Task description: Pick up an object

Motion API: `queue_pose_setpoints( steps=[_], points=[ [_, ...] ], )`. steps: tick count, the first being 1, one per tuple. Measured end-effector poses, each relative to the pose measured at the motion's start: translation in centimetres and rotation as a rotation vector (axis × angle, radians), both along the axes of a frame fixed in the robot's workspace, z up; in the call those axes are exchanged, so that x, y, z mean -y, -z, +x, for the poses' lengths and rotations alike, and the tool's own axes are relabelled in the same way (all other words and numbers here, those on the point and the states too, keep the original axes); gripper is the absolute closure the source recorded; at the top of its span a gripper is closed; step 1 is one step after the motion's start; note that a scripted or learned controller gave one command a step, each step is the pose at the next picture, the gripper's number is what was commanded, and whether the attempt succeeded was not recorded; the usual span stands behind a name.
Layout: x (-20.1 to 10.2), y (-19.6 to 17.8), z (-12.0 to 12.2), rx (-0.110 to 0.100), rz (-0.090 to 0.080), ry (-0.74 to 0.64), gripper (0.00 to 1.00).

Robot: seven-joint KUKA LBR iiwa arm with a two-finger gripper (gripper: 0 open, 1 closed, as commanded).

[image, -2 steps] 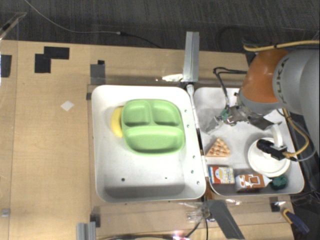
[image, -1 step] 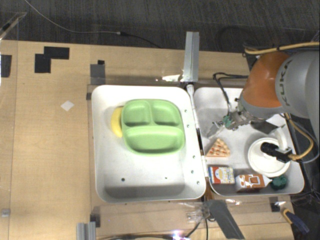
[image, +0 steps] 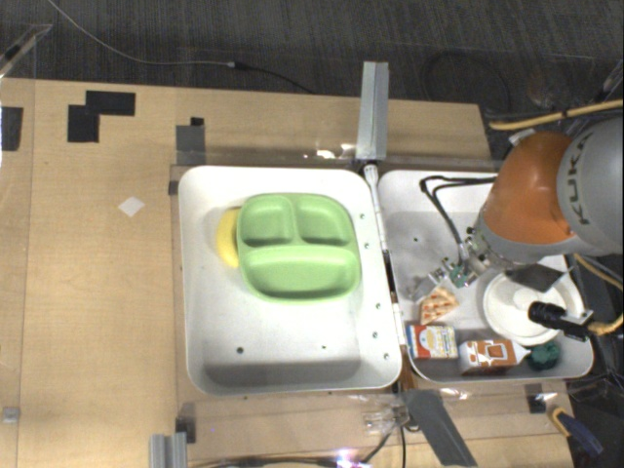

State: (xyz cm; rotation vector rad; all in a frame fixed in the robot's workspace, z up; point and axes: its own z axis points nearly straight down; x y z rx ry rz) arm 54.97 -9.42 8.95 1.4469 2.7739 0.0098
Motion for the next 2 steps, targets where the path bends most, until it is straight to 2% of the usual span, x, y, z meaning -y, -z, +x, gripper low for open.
queue_pose_setpoints(
  steps=[1,2],
  points=[
    [-0.3,-2.4,-2.3,-0.01,0.003,0.213,0.0],
    [3.2,-5.3,1.7,-0.007,0.0,0.077,0.0]
  ],
)
